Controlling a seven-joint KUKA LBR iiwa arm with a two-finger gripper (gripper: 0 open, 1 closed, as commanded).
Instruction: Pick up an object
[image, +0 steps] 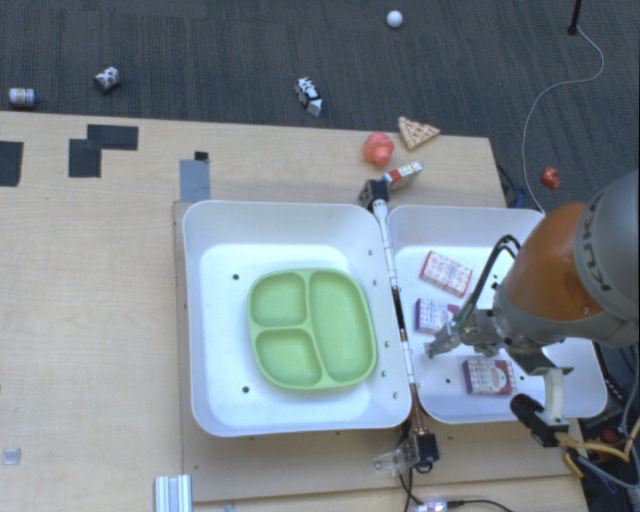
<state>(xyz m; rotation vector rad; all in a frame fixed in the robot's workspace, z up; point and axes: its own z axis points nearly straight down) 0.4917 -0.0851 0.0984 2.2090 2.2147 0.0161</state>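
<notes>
Item: small red-white packet (487, 376), flat in right bin (590, 395), long axis approx. left-right, located just below-right of gripper (447, 340); fingers' state cannot be told; nothing seen held.

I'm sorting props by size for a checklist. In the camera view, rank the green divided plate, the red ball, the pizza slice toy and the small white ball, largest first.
1. Green divided plate
2. Pizza slice toy and red ball: look alike, not ranked
3. Small white ball, though farthest from the camera
</notes>
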